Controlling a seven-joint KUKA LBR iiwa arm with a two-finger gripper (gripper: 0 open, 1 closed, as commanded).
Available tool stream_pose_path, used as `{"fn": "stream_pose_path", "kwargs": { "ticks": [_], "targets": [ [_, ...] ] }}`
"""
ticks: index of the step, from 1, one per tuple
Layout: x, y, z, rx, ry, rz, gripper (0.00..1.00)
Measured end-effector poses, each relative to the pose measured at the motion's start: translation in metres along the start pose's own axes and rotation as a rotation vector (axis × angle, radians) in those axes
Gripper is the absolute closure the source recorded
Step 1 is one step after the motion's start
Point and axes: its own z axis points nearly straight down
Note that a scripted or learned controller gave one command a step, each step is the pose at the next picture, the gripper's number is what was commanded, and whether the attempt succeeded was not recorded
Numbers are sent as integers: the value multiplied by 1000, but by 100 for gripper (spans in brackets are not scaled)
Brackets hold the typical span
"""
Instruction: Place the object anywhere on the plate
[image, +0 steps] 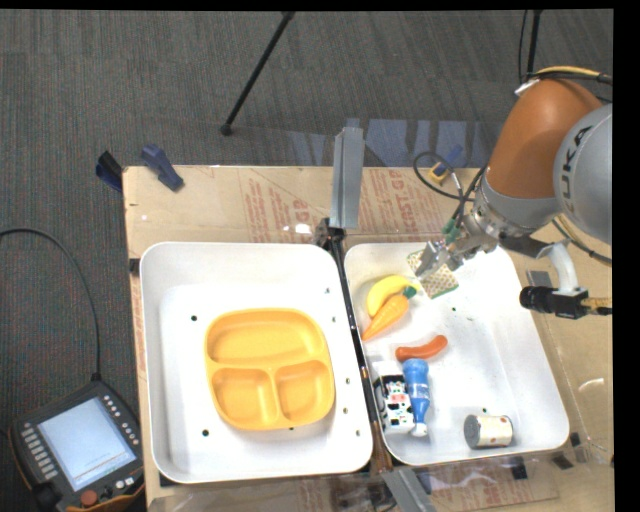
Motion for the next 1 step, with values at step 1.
{"fn": "stream_pose_path", "kwargs": {
  "ticks": [1],
  "targets": [
    [78, -14, 3, 4, 1, -45, 100]
  ]
}}
